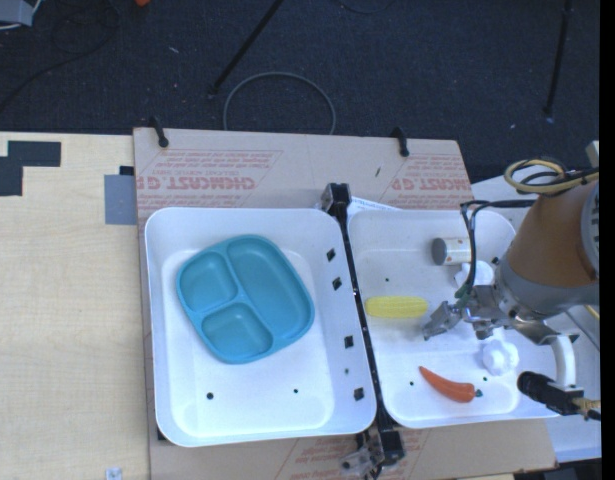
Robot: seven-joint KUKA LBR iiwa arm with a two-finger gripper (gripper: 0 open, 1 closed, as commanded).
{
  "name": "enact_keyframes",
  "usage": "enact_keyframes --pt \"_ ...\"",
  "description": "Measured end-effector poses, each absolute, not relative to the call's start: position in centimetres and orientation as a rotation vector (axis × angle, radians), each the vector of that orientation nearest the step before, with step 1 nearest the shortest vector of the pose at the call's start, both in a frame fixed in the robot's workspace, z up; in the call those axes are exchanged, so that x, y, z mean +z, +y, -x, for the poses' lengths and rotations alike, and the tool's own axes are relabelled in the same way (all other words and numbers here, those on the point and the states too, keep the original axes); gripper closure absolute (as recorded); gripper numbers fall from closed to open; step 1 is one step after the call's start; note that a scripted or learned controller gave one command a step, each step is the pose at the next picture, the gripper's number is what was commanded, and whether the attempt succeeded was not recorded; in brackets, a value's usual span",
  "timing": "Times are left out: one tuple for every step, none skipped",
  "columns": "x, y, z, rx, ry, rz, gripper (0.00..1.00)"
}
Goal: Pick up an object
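Observation:
In the right bin a yellow corn cob lies left of middle, and an orange-red chili pepper rests near the front wall. A small grey cylinder stands toward the back, and a white lumpy object sits at the right. My gripper hangs low over the bin, just right of the corn cob and apart from it. Nothing shows between its fingers.
The left bin holds a blue divided plate. A black divider with clips runs between the bins. The arm's grey and orange body covers the right bin's right side. Cables lie at the far right.

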State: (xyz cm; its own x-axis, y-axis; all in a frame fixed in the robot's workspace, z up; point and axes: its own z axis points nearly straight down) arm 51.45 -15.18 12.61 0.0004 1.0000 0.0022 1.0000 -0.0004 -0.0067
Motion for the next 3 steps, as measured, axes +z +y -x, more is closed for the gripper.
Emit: enact_keyframes --pt "8.6 -15.1 -51.4 0.003 -2.218 2.220 0.00" --pt "9.9 -15.2 -51.5 0.000 -2.213 2.228 1.00" --pt "14.4 -16.1 -51.6 -0.001 -2.214 2.231 1.00"
